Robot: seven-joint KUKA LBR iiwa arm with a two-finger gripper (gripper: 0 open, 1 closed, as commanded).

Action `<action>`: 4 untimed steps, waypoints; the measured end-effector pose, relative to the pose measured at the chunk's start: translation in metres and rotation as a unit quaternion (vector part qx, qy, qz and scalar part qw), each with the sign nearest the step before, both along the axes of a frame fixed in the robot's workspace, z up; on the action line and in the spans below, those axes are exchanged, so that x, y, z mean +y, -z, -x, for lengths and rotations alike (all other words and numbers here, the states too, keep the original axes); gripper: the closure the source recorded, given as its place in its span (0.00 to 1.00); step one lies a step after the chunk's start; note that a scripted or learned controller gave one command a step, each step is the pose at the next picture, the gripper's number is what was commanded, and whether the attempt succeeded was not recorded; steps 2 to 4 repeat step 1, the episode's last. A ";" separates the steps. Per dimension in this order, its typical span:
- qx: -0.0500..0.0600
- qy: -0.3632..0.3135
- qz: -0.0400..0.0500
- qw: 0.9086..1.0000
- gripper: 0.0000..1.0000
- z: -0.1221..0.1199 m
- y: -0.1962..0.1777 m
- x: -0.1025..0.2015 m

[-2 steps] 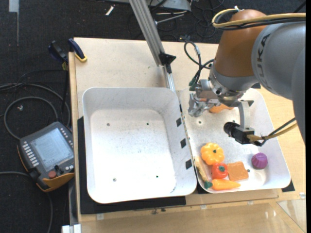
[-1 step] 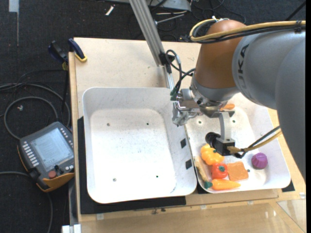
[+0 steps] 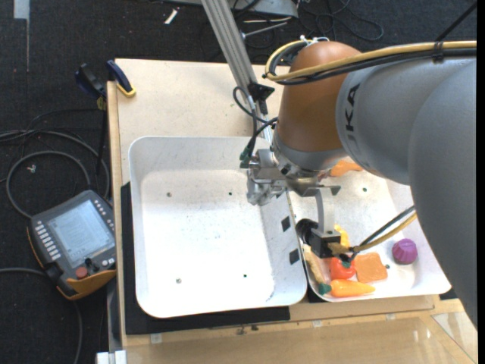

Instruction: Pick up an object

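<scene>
The arm (image 3: 409, 120) covers most of the right bin (image 3: 377, 203), so that bin's far half is hidden. Only a sliver of an orange thing (image 3: 345, 167) pokes out from under the wrist near the bin's far edge, too little to name. The gripper (image 3: 258, 190) hangs over the wall shared by the two bins, at the right edge of the left bin (image 3: 197, 233). Its jaws are seen from above against grey metal, and I cannot tell whether they stand wide or narrow. The things to pick lie crowded in the right bin's near corner: a purple ball (image 3: 405, 250) nearest the right edge, an orange block (image 3: 370, 268), a carrot (image 3: 352, 288) along the near edge, and a red piece (image 3: 339, 268) and a yellow piece (image 3: 342, 238), both partly covered. On the arm's grey shell the letters "KA" read sideways, the rest cut off by the curve. A pendant (image 3: 76, 237) on the floor left of the tabletop (image 3: 174, 97) has a pale screen, its text too small to read.
</scene>
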State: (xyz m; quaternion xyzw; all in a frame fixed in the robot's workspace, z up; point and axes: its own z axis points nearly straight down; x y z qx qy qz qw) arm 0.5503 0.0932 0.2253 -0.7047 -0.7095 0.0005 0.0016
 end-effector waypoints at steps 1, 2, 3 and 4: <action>-0.001 0.004 0.001 1.000 0.00 -0.001 0.000 -0.003; -0.001 0.004 0.001 1.000 0.00 -0.001 0.000 -0.003; -0.001 0.004 0.001 1.000 0.00 -0.001 0.000 -0.003; -0.001 0.004 0.001 1.000 0.00 -0.001 0.000 -0.003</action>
